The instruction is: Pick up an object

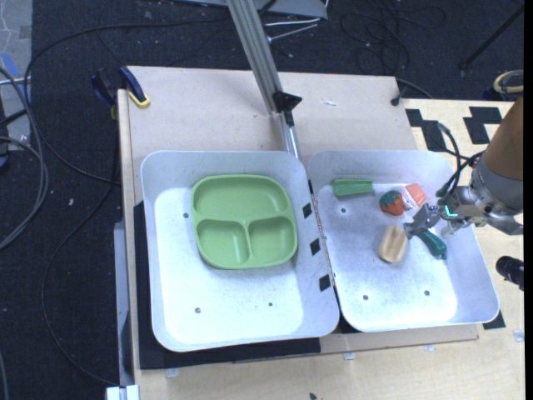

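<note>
Down at the near edge I see the bench (416,365), pale wood, and on it the two white bins side by side; the left bin (241,311) carries a green divided plate (246,221) lying flat in its far half; the right bin (400,302) is where I'm working, its near half bare white; a little farther in lies a tan block (392,244), tilted, and just right of it a teal piece (434,244) angled toward the bin's right wall; my pincer (425,219) hangs right over that cluster, coming in from the right, tip between the tan block and the teal piece; whether my pincer is spread or closed I cannot tell from here, and I see nothing clearly caught in it; just beyond sit a red round thing with a green top (391,202) and an orange-and-white item (414,195), close together; farther still a green stick (353,188) lies near the bin's far rim; beyond the bins a slanted metal pole (254,40) rises over the bench.
</note>
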Available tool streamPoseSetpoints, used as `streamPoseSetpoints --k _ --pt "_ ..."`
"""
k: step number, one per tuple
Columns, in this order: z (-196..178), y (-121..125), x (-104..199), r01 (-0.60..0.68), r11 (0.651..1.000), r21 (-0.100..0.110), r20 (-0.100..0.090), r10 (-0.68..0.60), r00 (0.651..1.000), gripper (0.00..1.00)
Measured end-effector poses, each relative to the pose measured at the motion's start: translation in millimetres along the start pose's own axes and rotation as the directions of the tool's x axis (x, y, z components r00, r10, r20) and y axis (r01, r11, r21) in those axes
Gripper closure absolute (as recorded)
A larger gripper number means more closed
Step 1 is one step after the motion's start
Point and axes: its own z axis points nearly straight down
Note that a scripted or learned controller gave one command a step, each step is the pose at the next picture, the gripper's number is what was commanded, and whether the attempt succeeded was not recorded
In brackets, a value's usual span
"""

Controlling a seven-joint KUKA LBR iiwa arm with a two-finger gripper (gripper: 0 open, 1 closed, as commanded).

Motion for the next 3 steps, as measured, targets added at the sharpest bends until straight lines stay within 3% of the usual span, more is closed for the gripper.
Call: streamPoseSetpoints --k 1,3 --pt "-1 1 0 0.000 1.000 -0.002 0.001 0.000 1.000 0.00" --pt "91 -12 0 -0.002 1.000 0.003 -0.001 0.002 1.000 0.00"
